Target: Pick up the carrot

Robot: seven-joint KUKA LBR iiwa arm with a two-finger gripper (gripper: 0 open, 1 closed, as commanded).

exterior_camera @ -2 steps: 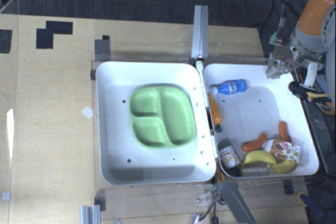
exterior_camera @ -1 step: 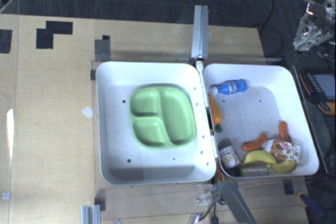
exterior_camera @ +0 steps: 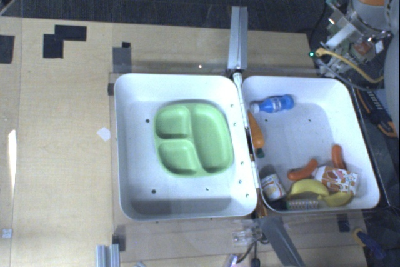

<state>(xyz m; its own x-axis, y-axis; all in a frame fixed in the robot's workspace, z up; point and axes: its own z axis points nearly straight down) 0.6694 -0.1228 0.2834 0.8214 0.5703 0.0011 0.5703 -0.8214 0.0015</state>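
The carrot (exterior_camera: 255, 130) is a slim orange piece with a dark green end. It lies lengthwise against the left wall of the right bin (exterior_camera: 350, 103), green end toward the front. My gripper (exterior_camera: 354, 47) hangs at the top right, beyond the right bin's back right corner and far from the carrot. Cables and wrist parts clutter it, and nothing is visibly held.
In the right bin, a blue bottle (exterior_camera: 273, 104) lies just behind the carrot. A small can (exterior_camera: 272, 186), two sausages (exterior_camera: 303, 169) (exterior_camera: 338, 155), a banana (exterior_camera: 319, 191) and a carton (exterior_camera: 340, 180) crowd the front. A green divided plate (exterior_camera: 190, 137) sits in the left bin (exterior_camera: 131, 153).
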